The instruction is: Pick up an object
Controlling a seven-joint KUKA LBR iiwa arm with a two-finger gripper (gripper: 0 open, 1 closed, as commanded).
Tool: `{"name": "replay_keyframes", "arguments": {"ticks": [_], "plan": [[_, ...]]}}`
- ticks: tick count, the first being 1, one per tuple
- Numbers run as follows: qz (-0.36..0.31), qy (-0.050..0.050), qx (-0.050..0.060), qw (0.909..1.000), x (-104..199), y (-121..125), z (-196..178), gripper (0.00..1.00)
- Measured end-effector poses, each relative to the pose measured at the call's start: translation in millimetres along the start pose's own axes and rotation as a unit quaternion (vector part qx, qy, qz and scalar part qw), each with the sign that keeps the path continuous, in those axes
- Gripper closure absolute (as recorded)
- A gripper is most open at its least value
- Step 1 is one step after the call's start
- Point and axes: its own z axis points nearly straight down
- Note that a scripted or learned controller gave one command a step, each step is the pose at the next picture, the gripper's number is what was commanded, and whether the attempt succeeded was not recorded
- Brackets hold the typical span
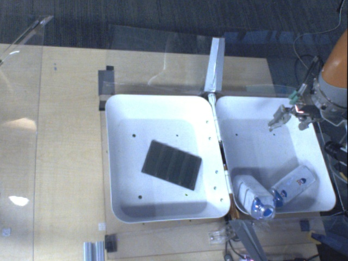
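The grey arm with its orange band (333,69) reaches in over the far right corner of the right-hand shallow white bin (247,109), and the two-finger gripper (290,118) hangs there above the bin floor, fingers spread apart, nothing between them. Down at the near edge of that same bin lie two clear plastic bottles: one with a blue cap (254,196) tucked into the near left corner, cap pointing toward the near rim, and a second clear bottle with a blue-printed label (294,183) lying at a slant just beside it, toward the near right corner; whether the two touch is hard to call. Both sit well apart from the gripper. Over in the left-hand shallow white bin (117,145), a flat dark ribbed rectangular pad (172,165) lies skewed near the middle of the floor.
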Motion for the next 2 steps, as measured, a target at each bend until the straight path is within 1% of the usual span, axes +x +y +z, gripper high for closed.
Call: {"name": "replay_keyframes", "arguments": {"ticks": [1, 2], "plan": [[0.038, -0.001, -0.002, 0.9993, -35, 34, -44, 0.00], [0.146, 0.000, 0.001, 0.9893, -6, -8, 67, 0.00]]}}
